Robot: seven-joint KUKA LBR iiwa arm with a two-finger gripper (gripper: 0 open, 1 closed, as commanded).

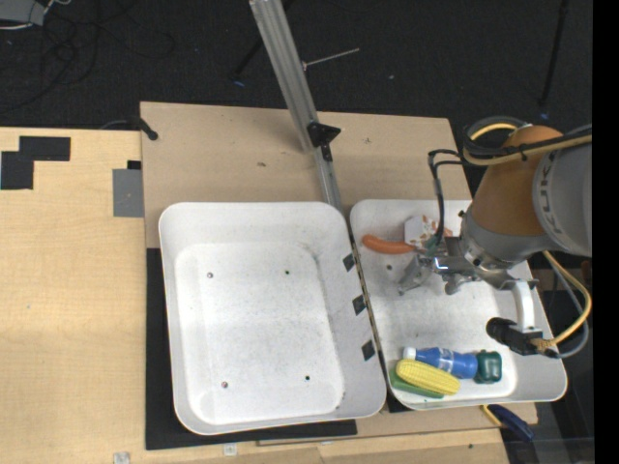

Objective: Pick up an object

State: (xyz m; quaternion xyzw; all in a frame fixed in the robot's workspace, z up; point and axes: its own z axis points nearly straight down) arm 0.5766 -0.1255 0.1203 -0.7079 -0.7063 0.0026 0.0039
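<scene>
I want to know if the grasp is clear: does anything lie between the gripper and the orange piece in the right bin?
Nothing visible does. The gripper hangs just below the orange piece, bare bin floor between them.

Even overhead light, moderately bright; both white bins near blown out, w/ little surface detail. Soft shadow under the arm. Floor at top very dark. Overall slightly soft, grainy; no marked edge distortion.

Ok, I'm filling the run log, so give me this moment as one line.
arm: over right bin | end effector: low, near carrot | corn, bottle: front of bin, untouched | left bin: nothing placed
</scene>
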